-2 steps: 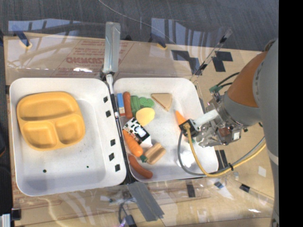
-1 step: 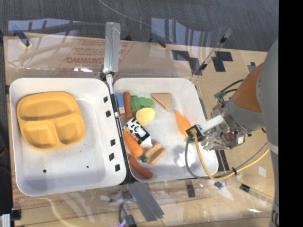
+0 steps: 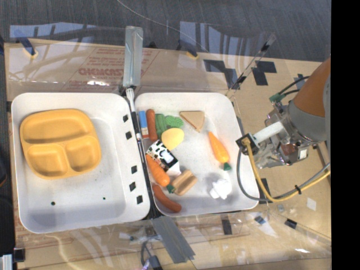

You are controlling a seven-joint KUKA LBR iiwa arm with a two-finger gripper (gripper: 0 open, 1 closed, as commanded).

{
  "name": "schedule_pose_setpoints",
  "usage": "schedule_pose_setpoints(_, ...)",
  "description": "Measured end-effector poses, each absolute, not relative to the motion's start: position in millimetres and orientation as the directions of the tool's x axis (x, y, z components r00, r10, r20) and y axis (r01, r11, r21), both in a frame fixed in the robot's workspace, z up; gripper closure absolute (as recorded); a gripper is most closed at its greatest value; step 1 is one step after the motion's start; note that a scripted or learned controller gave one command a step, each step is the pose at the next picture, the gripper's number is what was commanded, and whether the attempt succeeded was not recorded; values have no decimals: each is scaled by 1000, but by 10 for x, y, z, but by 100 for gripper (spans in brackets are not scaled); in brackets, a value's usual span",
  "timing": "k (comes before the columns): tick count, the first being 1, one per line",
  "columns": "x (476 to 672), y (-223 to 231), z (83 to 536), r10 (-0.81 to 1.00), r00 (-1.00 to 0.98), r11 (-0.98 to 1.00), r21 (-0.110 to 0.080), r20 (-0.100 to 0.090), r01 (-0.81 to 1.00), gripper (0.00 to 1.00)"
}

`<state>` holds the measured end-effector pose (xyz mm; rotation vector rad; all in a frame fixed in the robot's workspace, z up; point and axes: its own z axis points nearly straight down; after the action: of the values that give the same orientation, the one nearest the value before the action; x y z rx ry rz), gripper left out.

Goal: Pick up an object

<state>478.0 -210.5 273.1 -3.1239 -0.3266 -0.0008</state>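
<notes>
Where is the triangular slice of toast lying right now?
In the camera view, the toast slice lies near the far edge of the right bin, just right of the green toy and above the carrot.

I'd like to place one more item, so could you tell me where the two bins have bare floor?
The left bin is bare in front of and right of the yellow tray. In the right bin, free floor lies between the carrot and the yellow lemon, and at its far right corner. Its left side is crowded with toys.
</notes>
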Motion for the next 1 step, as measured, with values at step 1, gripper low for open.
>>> schedule_pose_setpoints(1, 4783, -1951, 922, 232, 973, -973, -4, 1, 232, 100)
